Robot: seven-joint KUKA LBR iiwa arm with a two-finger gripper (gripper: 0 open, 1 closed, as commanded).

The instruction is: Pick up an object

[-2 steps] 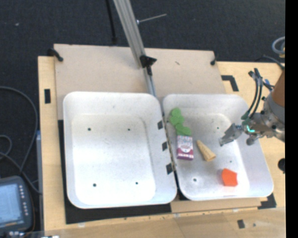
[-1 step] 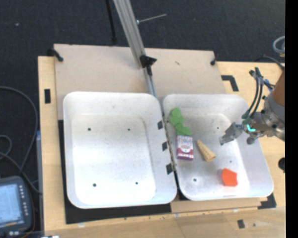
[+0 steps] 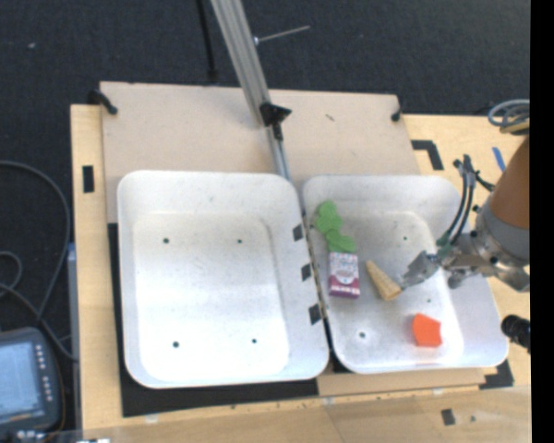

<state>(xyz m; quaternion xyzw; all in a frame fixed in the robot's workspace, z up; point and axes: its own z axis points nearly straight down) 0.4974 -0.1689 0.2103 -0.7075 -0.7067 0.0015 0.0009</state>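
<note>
Left bin [image 3: 212,275] wide open for passage, right bin [image 3: 397,201] crowded by green object [image 3: 332,226], small carton [image 3: 343,275], tan wedge [image 3: 382,281], orange block [image 3: 427,330], slanted metal pole [image 3: 245,53] crossing overhead

Pretty clearly a robotics lab or test cell, not anyone's home. You've got a plywood bench [image 3: 249,123] on dark carpet [image 3: 92,26], two white bins [image 3: 212,275], an aluminium camera pole [image 3: 245,53], loose cables [image 3: 18,247], and a teach pendant [image 3: 14,381] sitting in the corner.
</note>
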